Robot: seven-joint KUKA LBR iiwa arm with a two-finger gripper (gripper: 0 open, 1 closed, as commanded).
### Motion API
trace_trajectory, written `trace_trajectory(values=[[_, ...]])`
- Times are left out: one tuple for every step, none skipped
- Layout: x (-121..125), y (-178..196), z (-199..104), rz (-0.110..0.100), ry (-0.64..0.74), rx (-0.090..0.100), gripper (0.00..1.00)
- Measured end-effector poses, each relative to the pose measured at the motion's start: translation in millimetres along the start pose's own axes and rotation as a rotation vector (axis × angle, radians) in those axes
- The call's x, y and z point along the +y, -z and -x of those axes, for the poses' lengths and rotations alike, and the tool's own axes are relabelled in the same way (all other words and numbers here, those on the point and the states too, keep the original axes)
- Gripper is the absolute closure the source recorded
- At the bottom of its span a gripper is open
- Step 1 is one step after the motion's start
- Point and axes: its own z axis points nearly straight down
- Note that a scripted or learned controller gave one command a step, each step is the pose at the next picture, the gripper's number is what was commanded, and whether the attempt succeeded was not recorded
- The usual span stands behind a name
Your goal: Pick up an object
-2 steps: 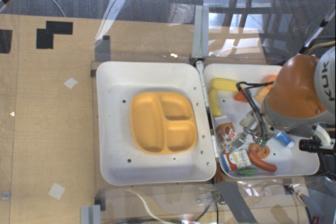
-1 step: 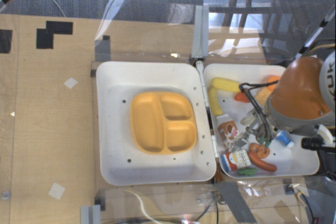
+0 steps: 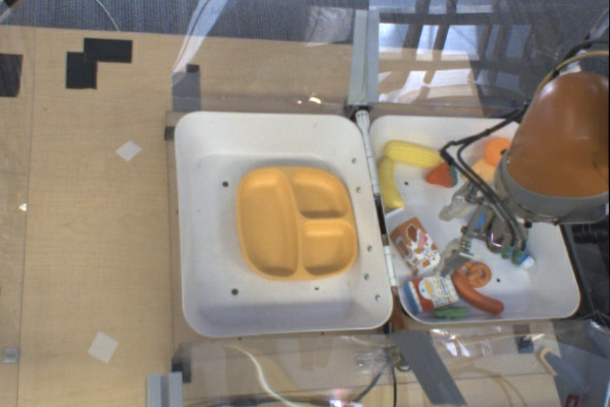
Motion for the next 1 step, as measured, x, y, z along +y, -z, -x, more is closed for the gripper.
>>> trace_trajectory(values=[[-15.4, -84.3, 4.6, 0.002, -0.130, -0.010, 0.00]])
